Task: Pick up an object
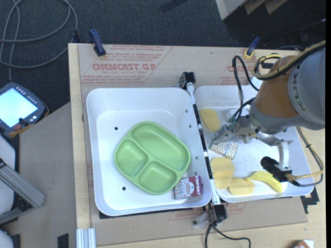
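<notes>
Holding one green plate (151, 157), one carton (188, 187)

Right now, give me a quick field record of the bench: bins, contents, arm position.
left bin: green divided plate, small carton at its near right corner
right bin: yellow pieces at the far left and near left, banana, patterned packet
arm: reaches in from the right, over the right bin
gripper: low over the right bin, just above the patterned packet
held item: cannot tell
plate contents: nothing in its three sections
bench surface: cardboard sheet under both bins
</notes>
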{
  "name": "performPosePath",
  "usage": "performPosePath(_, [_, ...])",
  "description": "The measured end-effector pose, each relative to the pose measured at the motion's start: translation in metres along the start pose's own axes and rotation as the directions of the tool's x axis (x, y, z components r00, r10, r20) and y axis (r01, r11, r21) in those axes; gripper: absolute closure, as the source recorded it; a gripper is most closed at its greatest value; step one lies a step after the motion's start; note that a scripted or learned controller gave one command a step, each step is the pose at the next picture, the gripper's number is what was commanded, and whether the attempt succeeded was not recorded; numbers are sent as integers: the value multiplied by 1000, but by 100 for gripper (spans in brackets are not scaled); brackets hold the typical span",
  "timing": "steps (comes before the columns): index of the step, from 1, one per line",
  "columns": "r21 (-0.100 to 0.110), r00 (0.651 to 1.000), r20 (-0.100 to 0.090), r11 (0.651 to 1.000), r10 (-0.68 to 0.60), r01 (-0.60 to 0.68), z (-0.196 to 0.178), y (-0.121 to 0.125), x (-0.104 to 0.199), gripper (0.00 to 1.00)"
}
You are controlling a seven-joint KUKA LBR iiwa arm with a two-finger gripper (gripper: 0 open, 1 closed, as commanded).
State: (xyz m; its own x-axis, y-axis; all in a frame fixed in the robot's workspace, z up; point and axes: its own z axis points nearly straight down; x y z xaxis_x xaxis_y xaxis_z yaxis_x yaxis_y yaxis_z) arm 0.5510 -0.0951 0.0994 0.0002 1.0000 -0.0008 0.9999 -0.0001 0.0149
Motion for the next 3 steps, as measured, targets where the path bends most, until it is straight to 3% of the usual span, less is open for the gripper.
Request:
performPosePath(1, [4,1000,-4,1000,-1,1,10,0,-1,0])
performPosePath(2, [-2,1000,0,1000,-1,1,-1,2,-2,100])
performPosePath(3, [0,1000,0,1000,-1,1,0,1,-2,0])
